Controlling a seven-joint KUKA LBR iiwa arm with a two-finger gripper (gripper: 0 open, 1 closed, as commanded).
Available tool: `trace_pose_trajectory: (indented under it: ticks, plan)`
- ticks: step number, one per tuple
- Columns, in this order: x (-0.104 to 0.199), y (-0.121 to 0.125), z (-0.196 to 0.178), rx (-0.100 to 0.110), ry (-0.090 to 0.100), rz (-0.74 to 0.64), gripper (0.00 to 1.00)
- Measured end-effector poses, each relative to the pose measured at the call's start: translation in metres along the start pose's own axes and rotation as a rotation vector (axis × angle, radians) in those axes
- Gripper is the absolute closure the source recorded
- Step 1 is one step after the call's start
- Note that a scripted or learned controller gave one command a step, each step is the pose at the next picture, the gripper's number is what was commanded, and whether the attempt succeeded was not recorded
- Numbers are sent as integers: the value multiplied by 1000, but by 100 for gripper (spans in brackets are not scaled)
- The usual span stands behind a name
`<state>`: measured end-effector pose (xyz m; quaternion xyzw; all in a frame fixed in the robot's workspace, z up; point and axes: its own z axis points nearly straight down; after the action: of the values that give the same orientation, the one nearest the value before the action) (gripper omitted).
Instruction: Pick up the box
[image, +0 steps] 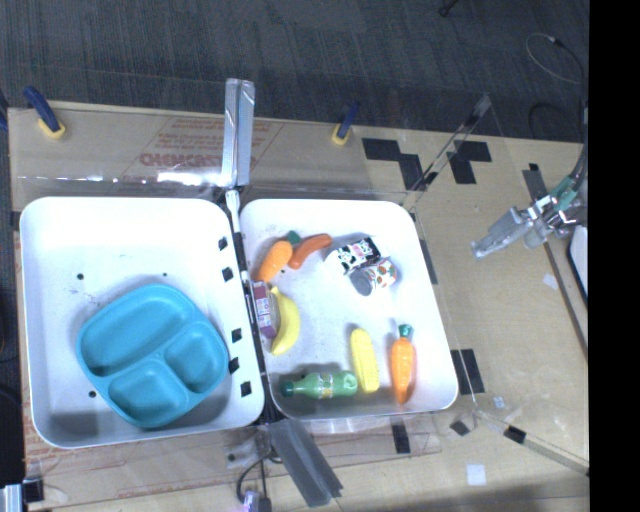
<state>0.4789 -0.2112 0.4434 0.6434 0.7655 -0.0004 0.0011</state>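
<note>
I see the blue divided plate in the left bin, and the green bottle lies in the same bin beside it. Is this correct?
Not quite. The blue divided plate is in the left bin, but the green bottle lies in the right bin, near its front edge beside the corn cob. The camera view shows this.

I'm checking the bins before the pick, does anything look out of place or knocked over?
Nothing looks spilled or damaged. The black-and-white box lies tilted in the right bin, touching a small cup tipped on its side. The blue divided tray sits askew in the left bin.
</note>
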Motion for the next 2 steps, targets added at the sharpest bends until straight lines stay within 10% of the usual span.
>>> trace_pose_trajectory:
  ticks: [1, 2]
  plan:
    - [0, 0, 0, 0, 0, 0, 0]
    - [0, 1, -11, -1, -1, -6, 100]
